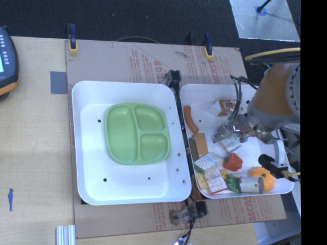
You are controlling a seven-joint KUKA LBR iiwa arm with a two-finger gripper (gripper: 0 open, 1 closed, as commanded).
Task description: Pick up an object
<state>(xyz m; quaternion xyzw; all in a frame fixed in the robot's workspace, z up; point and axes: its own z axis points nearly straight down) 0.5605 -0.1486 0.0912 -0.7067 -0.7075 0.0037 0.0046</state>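
My gripper (226, 132) is low inside the right bin (204, 93), hanging from the grey arm with its orange band (273, 88). Directly under and beside it lies a small printed packet (231, 144). A red pepper (233, 162) sits just below that. An orange-brown sausage (190, 119) lies to the gripper's left, with a brown block (201, 144) under it. Patterned packets (208, 163) cover the bin's lower left, next to a green toy (232, 182), a grey can (251, 186) and an orange fruit (262, 176).
The left bin (87, 152) holds a green divided plate (137, 133). A black divider bar (179, 111) runs between the bins. A printed card (226, 106) lies at the right bin's back. A yellow-grey pendant (7, 60) rests at the far left.
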